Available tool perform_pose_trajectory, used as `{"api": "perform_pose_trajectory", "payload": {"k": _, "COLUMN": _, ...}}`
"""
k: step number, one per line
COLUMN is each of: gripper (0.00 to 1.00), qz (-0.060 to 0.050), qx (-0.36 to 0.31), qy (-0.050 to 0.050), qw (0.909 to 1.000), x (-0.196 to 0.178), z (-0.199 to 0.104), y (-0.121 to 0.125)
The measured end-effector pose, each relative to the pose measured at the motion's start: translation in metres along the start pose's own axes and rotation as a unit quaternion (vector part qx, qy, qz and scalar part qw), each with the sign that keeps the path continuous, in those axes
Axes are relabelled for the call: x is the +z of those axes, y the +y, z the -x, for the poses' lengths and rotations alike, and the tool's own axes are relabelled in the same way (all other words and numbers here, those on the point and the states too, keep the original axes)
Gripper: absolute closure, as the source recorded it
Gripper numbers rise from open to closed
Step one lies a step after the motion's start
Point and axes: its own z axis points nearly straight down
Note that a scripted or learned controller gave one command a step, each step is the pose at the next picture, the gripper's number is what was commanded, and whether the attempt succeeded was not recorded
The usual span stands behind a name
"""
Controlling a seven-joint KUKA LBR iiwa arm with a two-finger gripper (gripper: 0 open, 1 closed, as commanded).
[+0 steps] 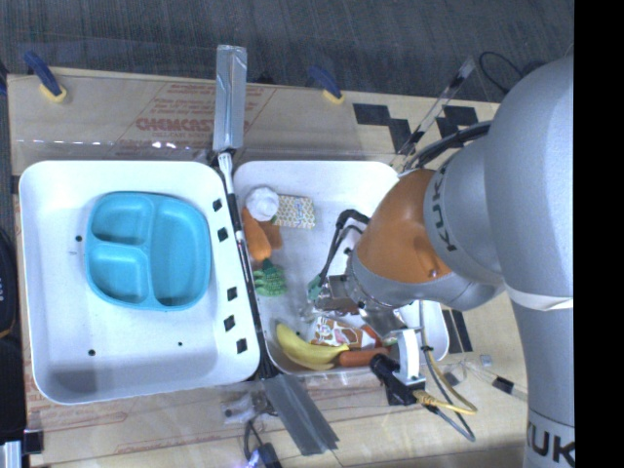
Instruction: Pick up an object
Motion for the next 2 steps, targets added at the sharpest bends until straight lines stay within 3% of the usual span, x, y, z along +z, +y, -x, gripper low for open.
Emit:
{"api": "perform_pose_trajectory", "payload": {"k": 1, "gripper": 1.00, "qz": 0.000, "qx": 0.000, "qy": 0.000, "qw": 1.0000, "x": -0.054, "z": 0.086, "y": -0.004}}
{"api": "perform_pose_trajectory", "payload": {"k": 2, "gripper": 1.00, "qz": 0.002, "qx": 0.110, "qy": 0.000, "qw": 0.9939, "x": 0.007, "z": 0.052, "y": 0.086}}
